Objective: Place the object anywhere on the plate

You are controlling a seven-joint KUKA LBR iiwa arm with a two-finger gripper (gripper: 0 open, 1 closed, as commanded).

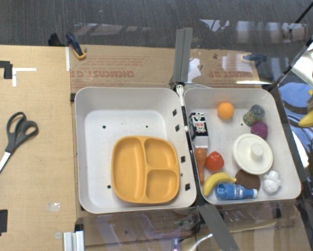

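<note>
The worktop [31,187] is light wood and carries two white bins side by side. The left bin [93,114] holds a yellow plate [145,169] with three compartments; the plate lies flat near the bin's front and nothing lies on it. The right bin [282,135] holds all the small things. A white lid [253,153] with a knob rests right of centre. A banana [215,182] lies near the front, just above a blue bottle [234,192] that lies on its side. A brown piece [248,180] sits under the lid's front edge, and a white lumpy thing [271,182] is beside it. A tomato [214,161] is touching an orange cylinder [200,156] near the left wall. A black and white carton [199,124] lies behind them. An orange ball [225,110] sits at the back, well apart from a grey-green thing [254,115] and a purple thing [259,129]. Scissors [12,140] lie on the worktop, left of the bins. The state of the hand cannot be told.
</note>
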